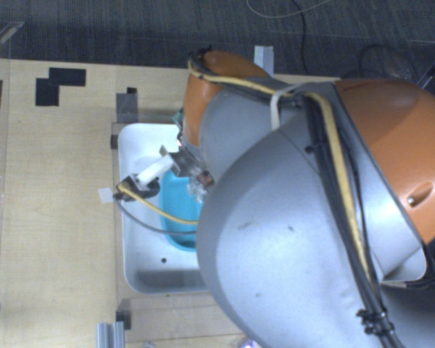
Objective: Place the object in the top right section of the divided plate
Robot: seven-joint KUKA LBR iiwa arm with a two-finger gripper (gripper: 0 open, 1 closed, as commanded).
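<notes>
blue divided plate (175, 212) sits in the white bin (141, 267), only a narrow strip of its left side visible; its sections can't be made out, so which section is which can't be told. the rest of the plate is hidden under the arm (312, 216). the object to be placed can't be picked out anywhere; too much is covered.

gripper (188, 169) area is just above the plate's upper left part, seen as a small cluster of metal and white parts near the bin's middle. whether it is spread or pressed together can't be told, and nothing can be seen held there. a yellow cable (156, 207) loops out left of it over the bin floor and plate edge, ending at a black connector (134, 189) beside a white tab.

arm is huge in the view, grey shell filling the right and lower centre, orange band (217, 85) above the wrist at top centre, more orange on the right. cables run along the grey body.

wooden bench (51, 223) to the left carries black marker shapes (58, 84) near its top edge. dark carpet (130, 6) beyond it with a thin wire (304, 9) lying across.
</notes>
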